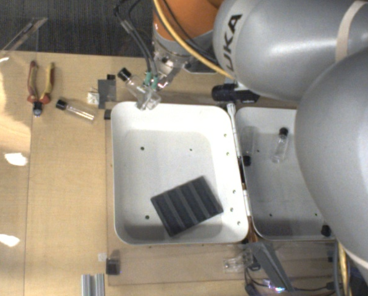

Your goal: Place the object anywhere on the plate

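Gripper sits up over the far-left corner of the left shallow white bin, and honestly I can't tell whether it's open or shut, or whether anything is in it (the tip is just a small clear-ish blur from this angle). Inside that bin, a dark grey ribbed rectangular block lies flat and skewed near the front wall. The right white bin is mostly covered by the big grey KUKA arm with its orange band, but a small clear tube with a black cap shows on its floor. On the wooden bench, off to the left, are red-handled pliers and another clear vial with a black cap.
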